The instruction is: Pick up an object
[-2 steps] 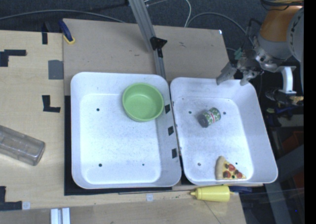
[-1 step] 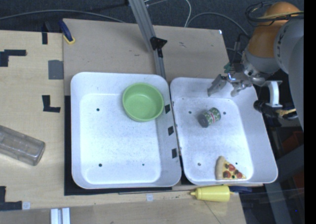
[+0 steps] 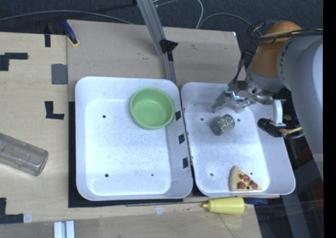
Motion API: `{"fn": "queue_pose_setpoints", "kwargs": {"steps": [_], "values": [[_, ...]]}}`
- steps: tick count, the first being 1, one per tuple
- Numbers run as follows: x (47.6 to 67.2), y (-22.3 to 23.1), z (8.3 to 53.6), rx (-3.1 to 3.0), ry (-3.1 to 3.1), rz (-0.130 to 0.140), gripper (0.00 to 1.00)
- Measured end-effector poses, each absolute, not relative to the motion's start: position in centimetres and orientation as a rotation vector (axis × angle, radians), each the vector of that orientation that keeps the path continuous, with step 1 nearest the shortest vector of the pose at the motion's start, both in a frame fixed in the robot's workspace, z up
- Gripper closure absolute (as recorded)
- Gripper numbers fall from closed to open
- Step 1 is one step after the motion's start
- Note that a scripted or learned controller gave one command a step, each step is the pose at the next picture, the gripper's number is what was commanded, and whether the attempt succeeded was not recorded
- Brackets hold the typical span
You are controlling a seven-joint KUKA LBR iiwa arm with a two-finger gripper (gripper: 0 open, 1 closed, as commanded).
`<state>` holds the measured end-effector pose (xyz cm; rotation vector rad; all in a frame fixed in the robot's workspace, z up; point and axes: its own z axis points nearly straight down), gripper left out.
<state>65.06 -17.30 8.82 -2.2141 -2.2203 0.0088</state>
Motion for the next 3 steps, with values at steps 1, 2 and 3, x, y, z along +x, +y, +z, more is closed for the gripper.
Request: {"fn": "queue_pose_setpoints", "kwargs": {"steps": [1,2,3], "values": [[65.3,-17.3,10.3,-2.217,-2.226,0.003,1.0],[65.7,-16.3,15.2,-2.221,-2.227,-0.004,1.0],[65.6,-16.9,21.4,-2.224,-2.226,-0.004,1.0]]}}
